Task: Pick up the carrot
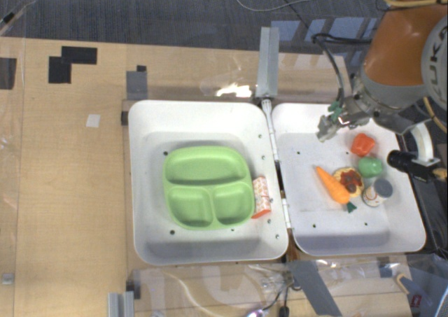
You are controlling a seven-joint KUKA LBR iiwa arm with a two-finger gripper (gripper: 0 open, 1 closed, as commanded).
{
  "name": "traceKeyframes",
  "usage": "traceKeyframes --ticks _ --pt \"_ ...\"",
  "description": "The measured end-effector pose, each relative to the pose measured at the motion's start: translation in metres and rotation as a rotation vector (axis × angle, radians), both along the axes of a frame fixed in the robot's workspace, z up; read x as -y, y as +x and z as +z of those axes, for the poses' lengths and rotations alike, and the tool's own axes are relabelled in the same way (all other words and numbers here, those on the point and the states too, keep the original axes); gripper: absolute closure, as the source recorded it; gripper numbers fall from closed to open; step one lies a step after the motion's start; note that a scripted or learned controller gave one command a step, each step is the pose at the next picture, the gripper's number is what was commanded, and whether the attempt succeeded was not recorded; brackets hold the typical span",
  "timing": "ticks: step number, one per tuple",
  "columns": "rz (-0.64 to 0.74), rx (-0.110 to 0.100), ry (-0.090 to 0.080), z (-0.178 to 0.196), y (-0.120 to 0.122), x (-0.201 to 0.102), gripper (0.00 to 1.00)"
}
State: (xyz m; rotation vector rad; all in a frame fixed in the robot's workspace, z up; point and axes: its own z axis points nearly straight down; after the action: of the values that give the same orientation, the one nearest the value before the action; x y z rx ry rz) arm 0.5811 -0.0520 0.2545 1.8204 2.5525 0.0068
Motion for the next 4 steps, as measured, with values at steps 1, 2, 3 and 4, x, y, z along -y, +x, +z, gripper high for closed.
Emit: traceKeyframes --ticks 1,2,3,4 --pt "0.000 -0.001 0.000 0.000 0.000 0.000 0.00" --pt "0.014 -0.005 -0.001 -0.111 -0.021 0.060 0.00" --pt "0.075 0.015 -0.004 -0.161 -0.040 0.089 0.00" --pt "0.074 0.028 -0.010 -0.148 -0.037 0.090 1.00"
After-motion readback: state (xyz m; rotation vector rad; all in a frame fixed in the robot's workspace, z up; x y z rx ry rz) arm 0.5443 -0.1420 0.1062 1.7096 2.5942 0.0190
